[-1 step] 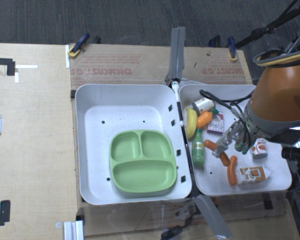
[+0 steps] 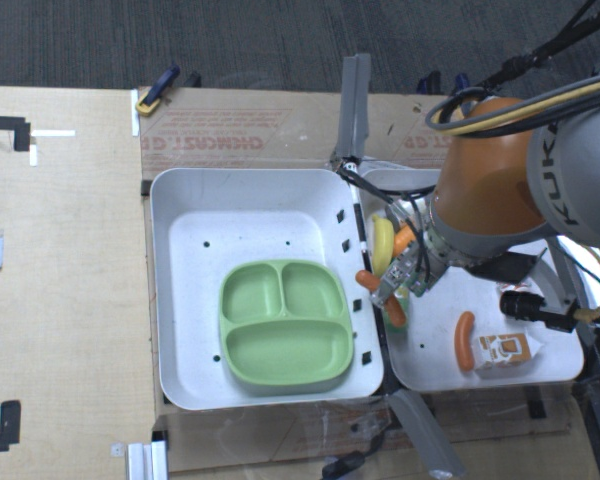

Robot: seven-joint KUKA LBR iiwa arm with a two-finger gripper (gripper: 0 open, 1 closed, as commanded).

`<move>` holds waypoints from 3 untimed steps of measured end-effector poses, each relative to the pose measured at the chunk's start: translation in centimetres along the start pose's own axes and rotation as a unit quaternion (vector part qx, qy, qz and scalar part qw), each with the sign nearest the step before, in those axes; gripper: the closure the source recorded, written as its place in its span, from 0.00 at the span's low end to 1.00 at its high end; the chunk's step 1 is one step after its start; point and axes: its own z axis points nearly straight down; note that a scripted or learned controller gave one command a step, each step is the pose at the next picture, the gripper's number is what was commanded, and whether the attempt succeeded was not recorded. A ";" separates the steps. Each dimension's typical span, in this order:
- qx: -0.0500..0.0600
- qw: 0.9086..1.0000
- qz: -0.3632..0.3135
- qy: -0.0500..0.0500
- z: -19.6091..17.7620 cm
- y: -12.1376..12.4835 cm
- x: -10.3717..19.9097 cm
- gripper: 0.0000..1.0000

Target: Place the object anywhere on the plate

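I am seeing the green plate (image 2: 283, 324) lying bare, so nothing is placed yet. The hand (image 2: 398, 280) is hovering right of the plate over the banana (image 2: 382, 244); its grip I cannot tell.

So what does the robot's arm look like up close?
The arm is a fat, rounded grey tube with a big shiny orange band above its wrist. Dark letters spell KUKA along the grey part. Yellow and black cables loop over its top. At its tip sits a small metal gripper.
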 end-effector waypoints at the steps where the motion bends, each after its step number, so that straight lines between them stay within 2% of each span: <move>1: 0.000 0.998 0.058 -0.001 -9.4 -3.3 -0.7 1.00; 2: 0.001 0.997 -0.073 0.001 -4.6 1.5 3.7 1.00; 3: 0.000 0.997 -0.073 0.001 -4.6 1.5 3.7 0.00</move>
